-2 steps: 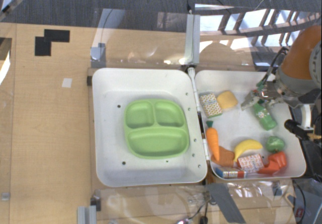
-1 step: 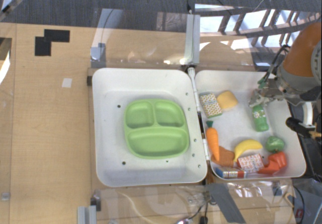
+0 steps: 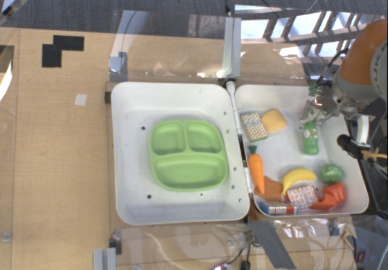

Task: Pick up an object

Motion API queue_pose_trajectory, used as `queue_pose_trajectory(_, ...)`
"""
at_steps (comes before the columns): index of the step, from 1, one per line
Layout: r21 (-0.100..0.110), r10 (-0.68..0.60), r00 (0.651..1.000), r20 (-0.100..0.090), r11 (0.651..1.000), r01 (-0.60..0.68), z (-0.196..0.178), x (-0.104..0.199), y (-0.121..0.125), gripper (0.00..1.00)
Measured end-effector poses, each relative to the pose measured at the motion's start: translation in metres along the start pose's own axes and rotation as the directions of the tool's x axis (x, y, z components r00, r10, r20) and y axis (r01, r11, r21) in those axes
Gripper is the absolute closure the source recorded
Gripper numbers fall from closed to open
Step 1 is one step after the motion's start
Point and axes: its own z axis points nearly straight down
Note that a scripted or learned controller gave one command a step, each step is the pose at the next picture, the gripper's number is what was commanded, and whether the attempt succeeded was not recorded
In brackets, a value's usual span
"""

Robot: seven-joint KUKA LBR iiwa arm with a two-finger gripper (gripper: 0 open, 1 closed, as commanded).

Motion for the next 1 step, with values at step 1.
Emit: queue_pose_trajectory(1, -0.001, 0.061, 0.998, -0.001, 0.998, -0.061, -0.0965, 0.1057, -0.0022, 1.00)
